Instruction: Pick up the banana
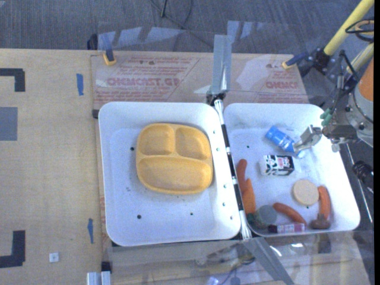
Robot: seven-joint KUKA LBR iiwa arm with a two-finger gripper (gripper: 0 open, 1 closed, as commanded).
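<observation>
My gripper (307, 140) hangs over the right bin (341, 165), near its right wall and toward the back. Its tip is right beside a blue packet (278, 138), just to that packet's right. The grey arm with its orange band reaches in from the right edge. A black-and-white carton (278, 164) lies a little in front and to the left of the gripper.
The right bin also holds a tan disc (306, 192), an orange sausage (324, 199), a carrot (249, 196), red sausages (288, 212) and a small tube (288, 227) along the front. A yellow divided plate (174, 158) lies in the left bin (113, 177).
</observation>
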